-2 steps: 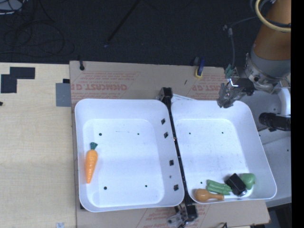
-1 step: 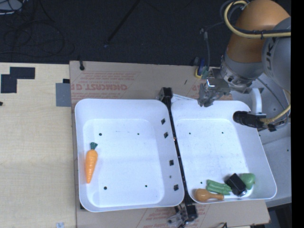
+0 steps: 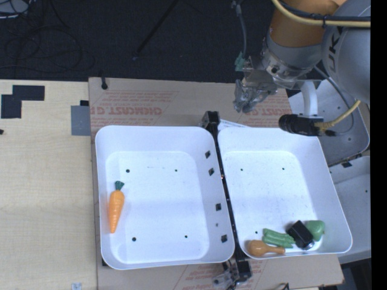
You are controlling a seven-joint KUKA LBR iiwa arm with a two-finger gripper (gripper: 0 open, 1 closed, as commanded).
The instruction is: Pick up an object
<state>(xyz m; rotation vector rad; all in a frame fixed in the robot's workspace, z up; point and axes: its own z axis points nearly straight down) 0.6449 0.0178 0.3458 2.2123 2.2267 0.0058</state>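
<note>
An orange toy carrot with a green top lies at the left side of the left bin. In the near right corner of the right bin sit a tan pear-shaped piece, a green bean pod, a small black block and a green piece, all close together. My gripper hangs high above the bench behind the far edge of the right bin, well away from every object. Nothing shows between its fingers.
A black divider runs between the two bins. Brown cardboard lies under the bins. The pale wooden bench stretches to the left, with dark squares on it.
</note>
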